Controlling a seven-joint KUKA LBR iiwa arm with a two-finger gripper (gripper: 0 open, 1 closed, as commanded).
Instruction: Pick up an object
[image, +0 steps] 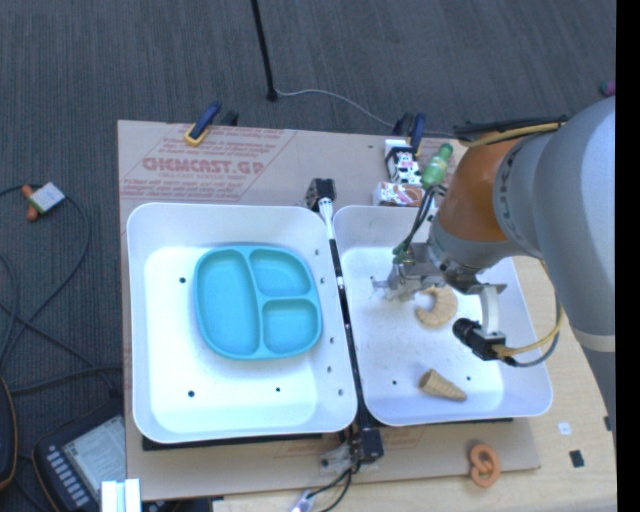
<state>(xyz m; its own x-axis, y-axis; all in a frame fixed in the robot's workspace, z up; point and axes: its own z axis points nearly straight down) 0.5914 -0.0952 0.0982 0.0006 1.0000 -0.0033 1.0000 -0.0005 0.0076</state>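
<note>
In the right bin (520, 400) lie a tan, ring-shaped pastry (436, 309) and, nearer the front, an ice-cream cone (441, 384) on its side. My gripper (404, 282) hangs low over the bin's middle, just left of the pastry and very close to it. The grey arm with its orange band comes in from the upper right and covers the bin's back right part. Nothing shows between the fingers.
The left bin (160, 400) holds a light blue divided plate (256, 301). A black bar (335, 260) runs along the seam between the bins. An orange pretzel-like piece (484, 464) lies on the bench in front of the right bin. Clamps and cables sit along the bench's back edge.
</note>
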